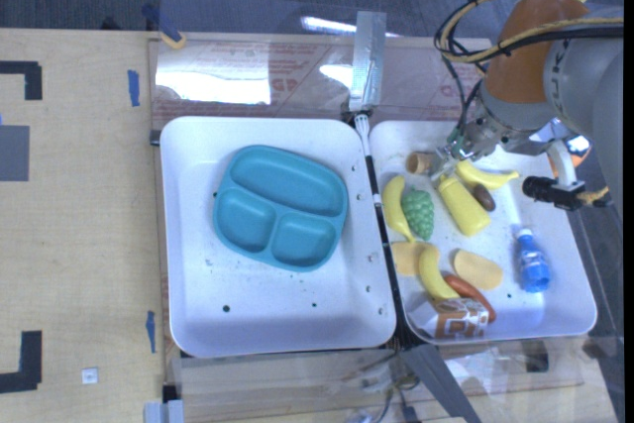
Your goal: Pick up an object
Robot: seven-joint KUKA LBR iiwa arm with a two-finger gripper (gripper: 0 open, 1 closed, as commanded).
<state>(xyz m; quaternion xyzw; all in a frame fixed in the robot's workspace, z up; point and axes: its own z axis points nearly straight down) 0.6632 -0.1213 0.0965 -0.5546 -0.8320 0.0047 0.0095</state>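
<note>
**Plastic food piled in the right bin, hand parked at the far end**

Orange-brown can [462, 317] lay on its side closest to the camera, at the near edge of the right bin [580, 312]. Just behind it sat a red sausage-looking piece [466, 289], a banana [430, 270] and a flat yellow-orange slice [477, 267]. Off to the right was a small blue bottle [532, 263]. Further back a green bumpy thing [419, 212] rested against another banana [395, 205], with a yellow block [464, 203] beside them. The left bin [188, 302] just had a blue divided tray [279, 207] sitting in the middle. At the far end of the right bin, the hand [464, 146] was down by a third banana [485, 177] and a small brown piece [422, 162]. Couldn't tell if it was spread or pinching anything, too much clutter and cable there. Beyond both bins was the tan worktop [69, 213].
</note>
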